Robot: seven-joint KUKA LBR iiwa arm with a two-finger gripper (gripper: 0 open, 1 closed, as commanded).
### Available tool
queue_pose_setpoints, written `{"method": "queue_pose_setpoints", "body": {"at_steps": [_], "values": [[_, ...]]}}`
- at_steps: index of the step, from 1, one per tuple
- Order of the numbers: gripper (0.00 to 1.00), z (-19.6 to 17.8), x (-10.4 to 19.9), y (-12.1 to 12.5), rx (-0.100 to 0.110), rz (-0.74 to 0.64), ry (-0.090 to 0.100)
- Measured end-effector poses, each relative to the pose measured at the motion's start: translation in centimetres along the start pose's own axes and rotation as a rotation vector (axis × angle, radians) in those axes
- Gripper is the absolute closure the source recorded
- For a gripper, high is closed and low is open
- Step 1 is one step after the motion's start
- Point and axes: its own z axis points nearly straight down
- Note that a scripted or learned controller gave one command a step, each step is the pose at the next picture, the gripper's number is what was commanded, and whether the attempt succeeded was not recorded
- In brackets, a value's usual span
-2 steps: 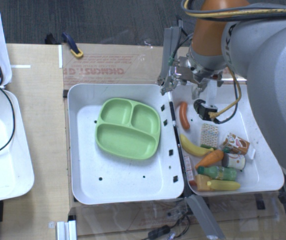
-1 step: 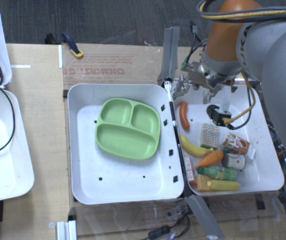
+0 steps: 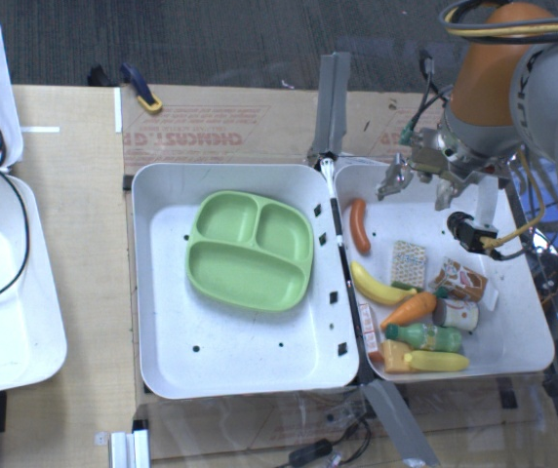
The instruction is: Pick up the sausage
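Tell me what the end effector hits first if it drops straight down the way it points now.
Probably bare floor of the right bin. The end effector, fingers spread, hangs over white floor right of the sausage and above the cracker; height is hard to judge from this slant.

A pale wooden counter (image 3: 64, 154) fills most of the frame. A brown cardboard sheet (image 3: 220, 125) lies on it across the upper middle, with two white bins side by side on top: the left bin (image 3: 152, 291) and the right bin (image 3: 523, 330). A blue-and-yellow clamp (image 3: 140, 89) sits at the cardboard's upper left corner.
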Motion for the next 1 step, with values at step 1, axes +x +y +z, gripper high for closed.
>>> {"method": "queue_pose_setpoints", "body": {"at_steps": [1], "values": [[0.00,0.03,8.85,-0.05,0.000,0.012,0.001]]}}
